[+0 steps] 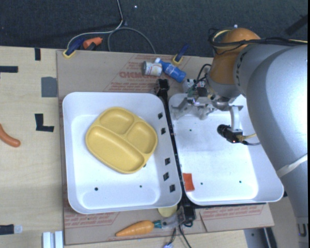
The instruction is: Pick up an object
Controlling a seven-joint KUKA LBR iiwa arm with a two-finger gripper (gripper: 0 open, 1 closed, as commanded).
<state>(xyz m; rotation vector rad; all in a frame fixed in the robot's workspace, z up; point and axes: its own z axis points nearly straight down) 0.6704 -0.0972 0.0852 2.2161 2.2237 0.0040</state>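
Beneath the gripper (pixel 204 105) lies the right bin (pixel 248 190), whose floor looks bare save a small orange tag (pixel 188 181) near its inner wall, well short of the tool and toward the near edge. Whether the tool is spread or pressed together cannot be told from this angle; nothing shows pinched in it.

Away to the tool's far side, across the divider, sits the left bin (pixel 77 190) with the yellow divided plate (pixel 122 138) lying flat in its middle, the only sizeable thing within either bin and my guess for the object to be picked.

Behind the tool, outside the bins, lies a blue and white bottle (pixel 165 68) on the cardboard. A carrot (pixel 135 229) rests beyond the near rims, and a sausage (pixel 6 135) lies well off on the bench.

The risk, as I judge it: a descent from here closes on bare bin floor. Should it cross to the plate, the broad shallow rim may slip from narrow fingers, or the arm may clip the divider.
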